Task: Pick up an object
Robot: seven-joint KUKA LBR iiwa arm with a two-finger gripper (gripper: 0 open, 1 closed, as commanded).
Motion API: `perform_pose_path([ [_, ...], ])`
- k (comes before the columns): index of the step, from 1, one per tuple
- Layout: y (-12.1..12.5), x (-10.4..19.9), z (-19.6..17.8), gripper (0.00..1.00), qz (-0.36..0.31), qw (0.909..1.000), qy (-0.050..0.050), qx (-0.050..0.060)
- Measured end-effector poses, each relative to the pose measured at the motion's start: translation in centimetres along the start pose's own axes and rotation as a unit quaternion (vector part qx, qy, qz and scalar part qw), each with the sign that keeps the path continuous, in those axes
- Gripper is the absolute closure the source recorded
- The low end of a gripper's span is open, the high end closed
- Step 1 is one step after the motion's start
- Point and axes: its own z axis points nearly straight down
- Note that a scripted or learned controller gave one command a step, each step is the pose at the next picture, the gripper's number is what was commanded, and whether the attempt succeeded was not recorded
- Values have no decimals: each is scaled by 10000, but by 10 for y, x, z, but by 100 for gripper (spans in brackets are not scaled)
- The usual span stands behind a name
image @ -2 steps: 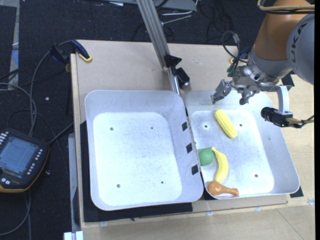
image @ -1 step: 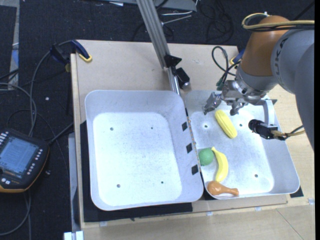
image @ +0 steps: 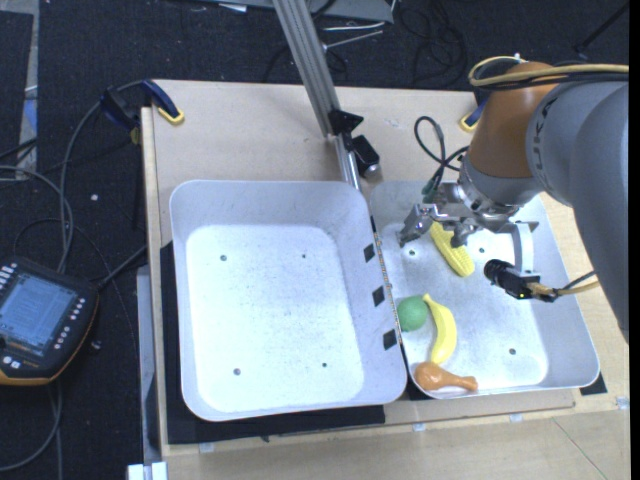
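Hovers low over the upper part of the right bin [image: 560, 363], grey arm reaching in from the right edge of the frame. Gripper [image: 438, 234] spread, prongs straddling the upper end of a yellow corn cob [image: 457, 256] that lies slantwise on the bin floor, just right of the bin divider. Hard to tell from this slant whether either prong already touches the cob; looks like no pinch yet, so no hold to claim.

Lower in the same bin: a green ball [image: 411, 314] touching a banana [image: 443, 334], and an orange pear-shaped toy [image: 445, 378] near the bottom rim. Well apart from the cob, so little danger of a double grab. Left bin [image: 200, 203] alongside, at frame centre.

To do the step well:
- Centre the cob between the prongs before closing; at present seems caught near its end, where a round, tapered shape probably squirts out.
- Shift down-right along the cob toward its middle.
- Turn the wrist so the prongs cross the cob's long axis squarely.
- Drop until the tips nearly meet the bin floor, then close slowly.
- Lift straight up and check for the cob between the prongs before moving off.
- Mind the dangling black cable [image: 430, 143] beside the wrist.
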Motion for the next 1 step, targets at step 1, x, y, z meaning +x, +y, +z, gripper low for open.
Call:
perform_pose_path([
  [1, 3, 0, 14, 0, -4, 10000, -6, -57],
])
